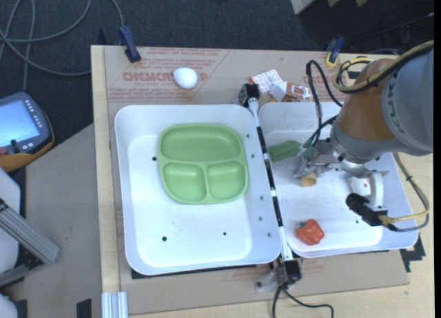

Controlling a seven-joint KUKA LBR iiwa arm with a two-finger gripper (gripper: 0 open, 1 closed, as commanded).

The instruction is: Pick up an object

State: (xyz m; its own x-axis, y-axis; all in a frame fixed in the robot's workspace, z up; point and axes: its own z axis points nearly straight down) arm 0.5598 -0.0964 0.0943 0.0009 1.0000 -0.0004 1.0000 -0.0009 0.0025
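Observation:
My gripper hangs low over the right bin, near its left wall. Just below its tip lies a small tan piece; I cannot tell whether the two touch. A flat green item rests to the upper left of the gripper, against the bin's left side. A red-orange pepper-like object sits near the bin's front edge, well apart from the gripper. The arm's orange band and grey body hide the bin's far right part.
The left bin holds a green divided plate. Behind the bins, on the bench, lie a white egg-shaped object and some small packets. Cables trail by the arm's wrist.

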